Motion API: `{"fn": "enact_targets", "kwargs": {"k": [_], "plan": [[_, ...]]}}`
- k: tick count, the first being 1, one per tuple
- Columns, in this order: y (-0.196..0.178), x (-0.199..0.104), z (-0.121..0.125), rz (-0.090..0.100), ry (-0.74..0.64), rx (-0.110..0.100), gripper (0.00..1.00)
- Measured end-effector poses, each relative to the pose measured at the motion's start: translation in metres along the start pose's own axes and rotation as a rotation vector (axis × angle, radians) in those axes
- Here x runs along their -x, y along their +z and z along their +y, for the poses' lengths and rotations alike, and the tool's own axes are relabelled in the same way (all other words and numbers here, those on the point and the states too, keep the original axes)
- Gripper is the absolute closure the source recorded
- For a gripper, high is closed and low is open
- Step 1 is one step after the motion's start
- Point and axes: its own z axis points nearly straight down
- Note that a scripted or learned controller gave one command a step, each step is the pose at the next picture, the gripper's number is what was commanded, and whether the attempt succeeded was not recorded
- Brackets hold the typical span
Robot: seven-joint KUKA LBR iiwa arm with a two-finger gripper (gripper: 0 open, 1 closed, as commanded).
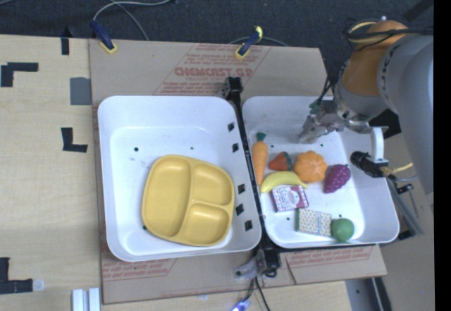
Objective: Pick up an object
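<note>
Orange toy fruit [311,166] as landmark, right bin [380,225]: gripper [314,128] just above it, fingers apart, clamped on nothing. Carrot [260,162], strawberry [281,161], banana [280,180] to its left; grapes [337,177] right. Nothing picked yet; descent, grip, lift all left.

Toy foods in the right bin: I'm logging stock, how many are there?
8: carrot by the divider, strawberry, orange, grapes, banana, red packet, patterned packet, green ball. Some may be hidden.
</note>
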Motion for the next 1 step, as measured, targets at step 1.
{"fn": "enact_targets", "kwargs": {"k": [1], "plan": [[0.0002, 0.0, -0.0001, 0.0, 0.0, 0.0, 0.0]]}}
